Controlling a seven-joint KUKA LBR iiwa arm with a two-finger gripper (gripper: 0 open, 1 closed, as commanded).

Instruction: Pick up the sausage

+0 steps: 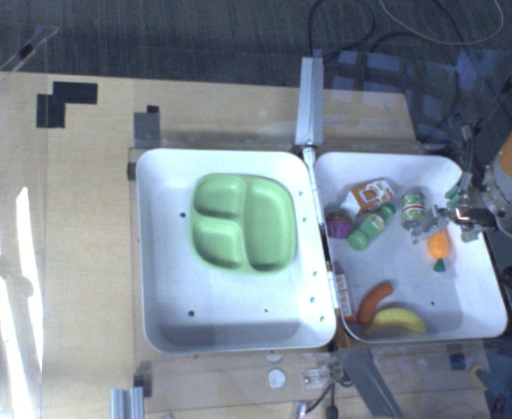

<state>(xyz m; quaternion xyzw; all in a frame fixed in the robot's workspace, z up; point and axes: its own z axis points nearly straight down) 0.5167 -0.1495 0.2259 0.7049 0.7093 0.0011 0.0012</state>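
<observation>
On the pale wooden bench, with dark carpet behind, the left bin holds a green tray, the right bin has the sausage near its front edge touching a banana, and the gripper, apparently empty, hangs by a carrot, its opening unclear.

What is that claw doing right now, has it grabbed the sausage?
Gripper: above the right bin by the carrot; open or shut cannot be told. The sausage lies apart from it, beside the banana.
</observation>
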